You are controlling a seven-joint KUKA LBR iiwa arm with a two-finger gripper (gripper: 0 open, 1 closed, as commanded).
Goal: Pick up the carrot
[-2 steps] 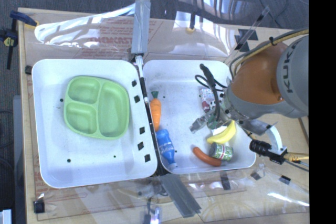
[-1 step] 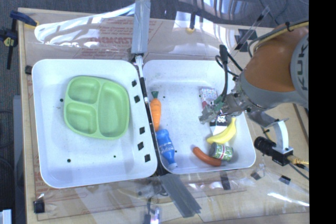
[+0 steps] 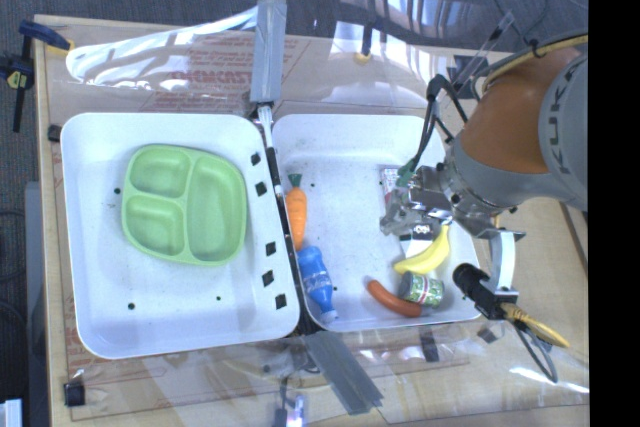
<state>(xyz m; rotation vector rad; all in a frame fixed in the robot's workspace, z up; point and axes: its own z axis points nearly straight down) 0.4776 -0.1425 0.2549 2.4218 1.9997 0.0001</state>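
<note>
Smooth orange carrot (image 3: pixel 296 216) with a little green top, tapered, lay against the left wall of the right white bin (image 3: pixel 345 137), just above a glossy blue bottle (image 3: pixel 316 281). Well apart from the gripper (image 3: pixel 408 215), which hung over the bin's right side beside a curved yellow banana (image 3: pixel 426 254). Couldn't tell its state. Matte green three-section plate (image 3: pixel 185 204) sat in the left bin (image 3: pixel 100 137).

light: i'm seeing bright, even overhead | glare: white streaks on the clear plastic sheet (image 3: pixel 400 15) at the top | shadows: soft, short under the arm (image 3: pixel 520 130) | focus: slightly soft, grainy all over
</note>
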